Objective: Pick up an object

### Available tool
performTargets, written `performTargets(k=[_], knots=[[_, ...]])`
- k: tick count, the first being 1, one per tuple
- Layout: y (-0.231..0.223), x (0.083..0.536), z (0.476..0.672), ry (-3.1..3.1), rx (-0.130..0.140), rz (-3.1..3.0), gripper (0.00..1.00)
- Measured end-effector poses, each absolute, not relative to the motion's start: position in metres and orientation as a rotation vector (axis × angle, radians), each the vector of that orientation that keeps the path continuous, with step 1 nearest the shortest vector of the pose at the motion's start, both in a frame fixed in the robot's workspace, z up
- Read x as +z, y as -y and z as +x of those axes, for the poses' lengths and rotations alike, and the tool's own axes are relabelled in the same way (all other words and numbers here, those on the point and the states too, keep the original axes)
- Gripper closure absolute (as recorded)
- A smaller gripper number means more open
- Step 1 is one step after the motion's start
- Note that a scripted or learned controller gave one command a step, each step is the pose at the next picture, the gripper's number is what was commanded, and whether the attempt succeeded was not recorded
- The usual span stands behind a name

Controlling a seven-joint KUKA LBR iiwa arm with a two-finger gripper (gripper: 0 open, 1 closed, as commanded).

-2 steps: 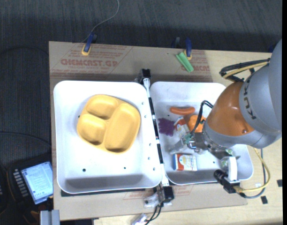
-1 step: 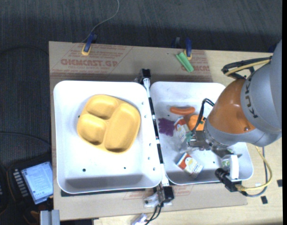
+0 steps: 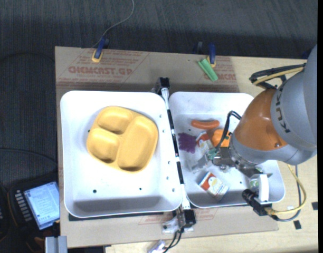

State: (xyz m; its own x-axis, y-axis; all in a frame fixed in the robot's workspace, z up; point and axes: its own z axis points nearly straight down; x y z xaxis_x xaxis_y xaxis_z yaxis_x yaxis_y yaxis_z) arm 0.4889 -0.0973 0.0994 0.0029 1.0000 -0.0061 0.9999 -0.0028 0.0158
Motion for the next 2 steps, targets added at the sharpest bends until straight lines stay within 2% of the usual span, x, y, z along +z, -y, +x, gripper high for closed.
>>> performTargets(k=[1, 2], knots=[[0.098, 0.089, 0.487, -2.215, 0.007, 2.215, 0.00], [0.098, 0.099, 0.488, -2.213, 0.010, 2.214, 1.00]])
